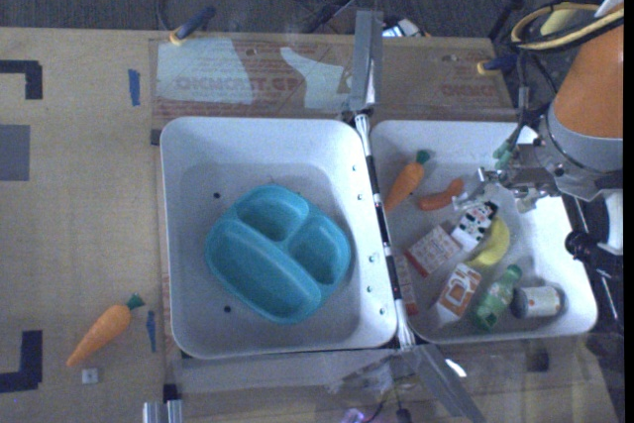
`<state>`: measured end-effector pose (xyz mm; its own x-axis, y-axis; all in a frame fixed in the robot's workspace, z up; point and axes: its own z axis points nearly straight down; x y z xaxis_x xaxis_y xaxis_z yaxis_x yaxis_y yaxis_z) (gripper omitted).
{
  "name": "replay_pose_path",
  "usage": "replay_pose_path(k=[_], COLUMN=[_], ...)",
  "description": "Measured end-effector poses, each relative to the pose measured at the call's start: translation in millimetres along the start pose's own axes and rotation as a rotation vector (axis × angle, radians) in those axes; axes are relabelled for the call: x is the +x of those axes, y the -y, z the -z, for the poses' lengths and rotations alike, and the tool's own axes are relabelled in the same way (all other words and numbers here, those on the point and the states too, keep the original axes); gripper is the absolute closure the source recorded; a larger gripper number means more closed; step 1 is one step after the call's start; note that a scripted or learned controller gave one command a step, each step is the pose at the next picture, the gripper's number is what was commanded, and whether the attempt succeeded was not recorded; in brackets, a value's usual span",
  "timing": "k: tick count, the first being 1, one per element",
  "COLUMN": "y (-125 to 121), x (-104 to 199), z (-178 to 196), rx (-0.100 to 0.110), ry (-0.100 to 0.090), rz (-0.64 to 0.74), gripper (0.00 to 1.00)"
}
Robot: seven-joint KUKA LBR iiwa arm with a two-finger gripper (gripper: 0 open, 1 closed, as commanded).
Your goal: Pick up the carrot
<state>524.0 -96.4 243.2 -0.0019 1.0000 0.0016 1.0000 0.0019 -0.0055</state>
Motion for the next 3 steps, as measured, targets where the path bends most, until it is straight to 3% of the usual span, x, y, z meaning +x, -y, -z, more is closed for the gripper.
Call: replay_pose_path(k=[1, 2, 3], y=[-60, -8, -44], x=[51, 11, 53], z=[-60, -25, -60], rx=[-0.002, -0.001, -0.003], ry=[0.001, 0.000, 0.002], rz=[0.047, 0.240, 0.039], gripper=[0.00, 0.00, 0.00])
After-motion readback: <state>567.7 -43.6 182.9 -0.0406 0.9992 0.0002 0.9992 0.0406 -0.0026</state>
